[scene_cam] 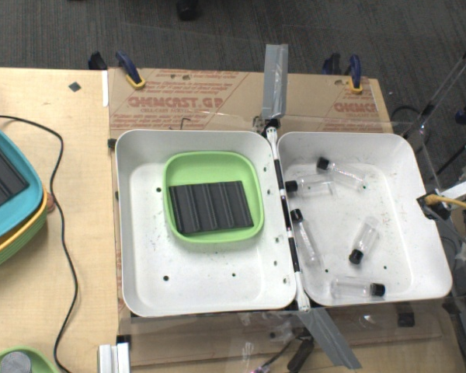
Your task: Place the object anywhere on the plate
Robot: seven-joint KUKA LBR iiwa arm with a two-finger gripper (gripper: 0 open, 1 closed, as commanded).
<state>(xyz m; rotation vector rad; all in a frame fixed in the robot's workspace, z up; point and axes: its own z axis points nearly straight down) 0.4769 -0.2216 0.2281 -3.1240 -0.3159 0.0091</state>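
Two white bins [140, 286] sit side by side. One green plate [211, 165] holds one dark ribbed pad [212, 207]. About five clear black-capped vials [363, 243] lie loose.

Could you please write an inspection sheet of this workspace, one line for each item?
Surface: two shallow white bins, left bin and right bin, on brown cardboard sheet.
Job's things: square green plate holding dark ribbed insert, in left bin; clear plastic tubes with black caps, scattered in right bin.
Clutter: stacked teal and yellow trays at left.
Grippers: nothing seen.
Cables: black cable over wooden bench.
Surroundings: blue clamps on cardboard; dark carpet floor.
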